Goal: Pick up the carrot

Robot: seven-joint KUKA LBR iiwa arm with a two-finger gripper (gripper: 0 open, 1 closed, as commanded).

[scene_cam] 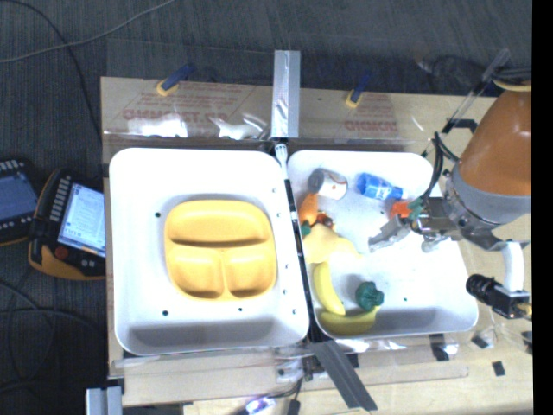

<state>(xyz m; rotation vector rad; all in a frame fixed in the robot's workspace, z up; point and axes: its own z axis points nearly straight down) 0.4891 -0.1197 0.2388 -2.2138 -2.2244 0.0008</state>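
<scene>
The carrot (308, 208) is a short orange piece against the left wall of the right bin (432, 318), between a grey can and a pale yellow fruit. My gripper (386, 232) hangs over the middle of that bin, right of the carrot and well apart from it. Nothing shows in the gripper. A small orange-red bit (399, 207) sits just above the gripper; I cannot tell whether it is a loose object or part of the tool.
The right bin also holds a grey can (327, 182), a blue bottle (378, 186), a pale yellow fruit (327, 245), a banana (333, 305) and a green broccoli piece (370, 295). The left bin (138, 318) holds a yellow divided tray (220, 247).
</scene>
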